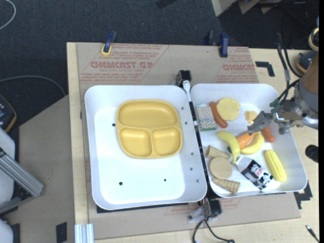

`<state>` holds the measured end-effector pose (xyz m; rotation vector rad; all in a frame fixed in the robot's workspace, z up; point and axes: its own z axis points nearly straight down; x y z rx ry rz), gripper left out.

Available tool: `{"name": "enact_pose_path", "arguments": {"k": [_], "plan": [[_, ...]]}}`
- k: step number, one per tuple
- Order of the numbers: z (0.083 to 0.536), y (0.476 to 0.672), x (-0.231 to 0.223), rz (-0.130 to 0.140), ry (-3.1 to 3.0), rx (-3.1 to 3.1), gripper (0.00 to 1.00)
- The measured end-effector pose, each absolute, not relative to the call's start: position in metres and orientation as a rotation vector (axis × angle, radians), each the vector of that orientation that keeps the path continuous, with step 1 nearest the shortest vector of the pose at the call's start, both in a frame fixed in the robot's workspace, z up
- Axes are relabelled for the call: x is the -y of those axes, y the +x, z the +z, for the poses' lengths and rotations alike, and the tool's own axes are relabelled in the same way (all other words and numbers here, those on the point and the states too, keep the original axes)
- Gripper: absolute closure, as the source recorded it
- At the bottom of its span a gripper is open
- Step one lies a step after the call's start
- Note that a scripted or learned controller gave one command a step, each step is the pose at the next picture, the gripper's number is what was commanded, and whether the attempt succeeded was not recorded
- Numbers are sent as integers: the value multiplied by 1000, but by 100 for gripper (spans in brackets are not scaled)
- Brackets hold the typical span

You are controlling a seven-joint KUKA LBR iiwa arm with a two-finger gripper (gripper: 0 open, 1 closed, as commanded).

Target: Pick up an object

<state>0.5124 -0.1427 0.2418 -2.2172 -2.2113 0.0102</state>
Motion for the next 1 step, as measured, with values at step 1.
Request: {"name": "enact_pose_path", "arguments": {"k": [1], "plan": [[247,515,143,0,-2221,2221,0]]}}
